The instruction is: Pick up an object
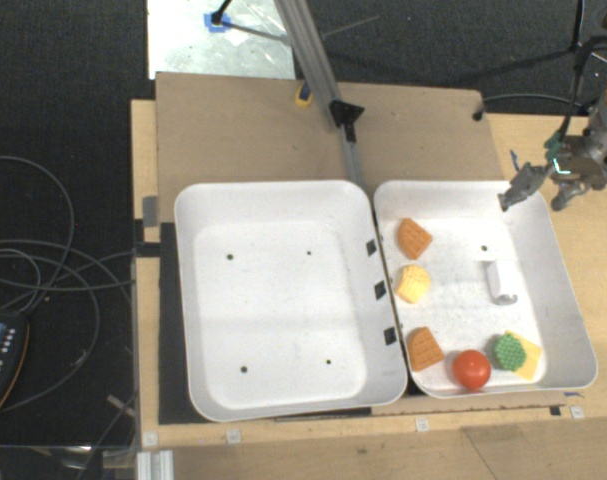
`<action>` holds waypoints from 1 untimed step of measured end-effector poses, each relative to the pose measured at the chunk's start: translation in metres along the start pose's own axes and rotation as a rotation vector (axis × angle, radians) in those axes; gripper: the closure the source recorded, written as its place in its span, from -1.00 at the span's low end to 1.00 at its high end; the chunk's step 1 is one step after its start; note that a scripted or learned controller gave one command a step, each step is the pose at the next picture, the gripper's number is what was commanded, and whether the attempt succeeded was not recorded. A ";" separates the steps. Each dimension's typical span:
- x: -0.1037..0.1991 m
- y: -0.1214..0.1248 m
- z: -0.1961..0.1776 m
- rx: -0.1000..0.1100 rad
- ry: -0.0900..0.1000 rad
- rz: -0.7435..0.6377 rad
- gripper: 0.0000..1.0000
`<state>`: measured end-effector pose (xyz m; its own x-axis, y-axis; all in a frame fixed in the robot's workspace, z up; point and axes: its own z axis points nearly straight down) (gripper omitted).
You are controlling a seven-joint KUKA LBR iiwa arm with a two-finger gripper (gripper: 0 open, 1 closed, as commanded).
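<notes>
While the gripper (pixel 539 190) hangs at the right edge of the frame, over the upper right corner of the right bin (pixel 573 313), its two fingers stand spread apart with nothing between them. Below it in that bin lie an orange wedge (pixel 414 238), a yellow corn piece (pixel 413 283), a second orange piece (pixel 425 348), a red tomato (pixel 472 369), a green broccoli (pixel 507 349) resting on a yellow slice (pixel 528 361), and a small white block (pixel 500 279) toward the right. The left bin (pixel 273 298) sits alongside, touching the right one.
</notes>
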<state>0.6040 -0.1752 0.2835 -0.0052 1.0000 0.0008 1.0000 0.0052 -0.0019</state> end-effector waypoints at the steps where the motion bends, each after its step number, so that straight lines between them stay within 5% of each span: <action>1: 0.000 0.001 -0.002 -0.003 -0.001 -0.001 -1.00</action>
<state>0.6046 -0.1752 0.2854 -0.0065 1.0000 -0.0007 1.0000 0.0065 0.0012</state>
